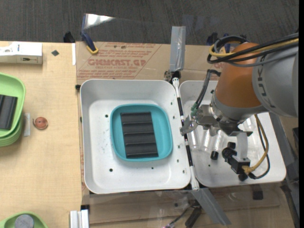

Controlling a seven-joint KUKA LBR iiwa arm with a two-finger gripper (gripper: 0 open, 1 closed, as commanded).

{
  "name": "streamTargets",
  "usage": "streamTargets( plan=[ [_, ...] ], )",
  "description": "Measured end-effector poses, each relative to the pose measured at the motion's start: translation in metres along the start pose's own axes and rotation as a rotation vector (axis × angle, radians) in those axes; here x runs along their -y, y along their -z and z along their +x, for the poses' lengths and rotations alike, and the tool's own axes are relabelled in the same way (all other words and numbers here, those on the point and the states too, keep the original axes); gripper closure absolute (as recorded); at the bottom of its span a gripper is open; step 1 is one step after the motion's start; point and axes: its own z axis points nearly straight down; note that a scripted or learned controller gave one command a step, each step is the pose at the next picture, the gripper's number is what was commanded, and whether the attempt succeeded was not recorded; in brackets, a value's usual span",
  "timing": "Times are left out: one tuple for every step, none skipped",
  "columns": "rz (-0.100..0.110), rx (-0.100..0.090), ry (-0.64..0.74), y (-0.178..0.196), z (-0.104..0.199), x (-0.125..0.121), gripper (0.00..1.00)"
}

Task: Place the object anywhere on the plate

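A teal square plate (164, 127) lies in the middle of the left white bin (95, 141). A black ribbed rectangular object (138, 134) rests flat on the plate and covers most of its inside. My gripper (209, 141) hangs below the orange wrist band over the left part of the right bin (270, 170), just right of the divider between the bins and clear of the plate. The arm's body hides much of the right bin floor. I see nothing I can make out under the gripper.
A green dish (14, 87) holding a dark item sits at the left edge of the bench. A small orange disc (41, 122) lies beside it. A white box (21, 53) is at the back left, and printed cardboard (118, 61) lies behind the bins.
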Motion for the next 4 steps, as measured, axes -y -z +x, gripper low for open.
streamTargets(
  plan=[
    [0.000, 0.000, 0.000, 0.0000, 0.0000, 0.0000, 0.00],
    [0.000, 0.000, 0.000, 0.0000, 0.0000, 0.0000, 0.00],
    [0.000, 0.000, 0.000, 0.0000, 0.0000, 0.0000, 0.00],
    [0.000, 0.000, 0.000, 0.0000, 0.0000, 0.0000, 0.00]
  ],
)
